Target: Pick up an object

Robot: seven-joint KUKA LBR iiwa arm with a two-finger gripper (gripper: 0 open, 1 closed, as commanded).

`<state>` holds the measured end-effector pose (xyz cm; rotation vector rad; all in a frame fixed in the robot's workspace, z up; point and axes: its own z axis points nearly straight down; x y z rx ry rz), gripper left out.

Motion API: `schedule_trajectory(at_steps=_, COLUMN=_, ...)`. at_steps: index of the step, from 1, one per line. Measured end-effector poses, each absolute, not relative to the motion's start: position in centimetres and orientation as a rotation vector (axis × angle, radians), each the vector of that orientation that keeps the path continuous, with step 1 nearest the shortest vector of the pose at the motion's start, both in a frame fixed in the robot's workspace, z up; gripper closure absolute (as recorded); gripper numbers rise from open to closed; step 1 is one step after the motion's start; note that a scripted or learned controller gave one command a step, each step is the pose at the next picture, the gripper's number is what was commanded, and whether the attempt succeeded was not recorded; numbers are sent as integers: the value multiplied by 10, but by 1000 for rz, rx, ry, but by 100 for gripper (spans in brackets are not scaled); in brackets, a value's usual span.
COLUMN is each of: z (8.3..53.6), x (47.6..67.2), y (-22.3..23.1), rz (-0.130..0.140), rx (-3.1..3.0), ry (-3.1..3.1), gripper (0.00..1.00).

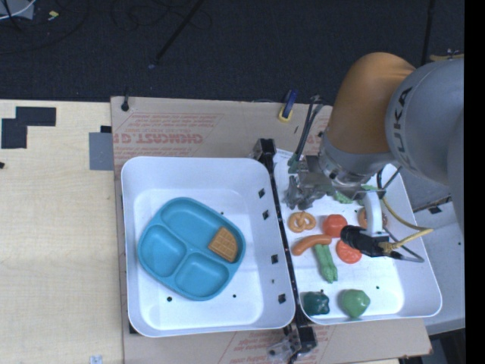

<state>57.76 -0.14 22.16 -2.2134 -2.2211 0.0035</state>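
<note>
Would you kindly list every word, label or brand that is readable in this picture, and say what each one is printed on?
"KUKA": dark letters running up the grey arm housing, partly cut off by its curve.
Red printing on the cardboard sheet behind the left bin: upside down and blurred, not reliably readable.
More red printing on the cardboard in front of the bins: too small to read.

Even, fairly bright overhead light falls on the white bins (193,174), with mild glare on their floors. The arm (394,123) casts a soft shadow into the right bin. The far floor is dark. The picture is slightly soft and grainy throughout.
</note>
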Motion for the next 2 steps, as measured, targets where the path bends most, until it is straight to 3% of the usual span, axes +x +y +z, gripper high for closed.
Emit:
schedule_trajectory(at_steps=1, z=217, x=554, y=40, rz=6, rx=-2215, ry=-2221, gripper=100)
schedule_trajectory(at_steps=2, z=238, x=556, y=36, rz=0, rx=-2221, ry=-2220, gripper=100)
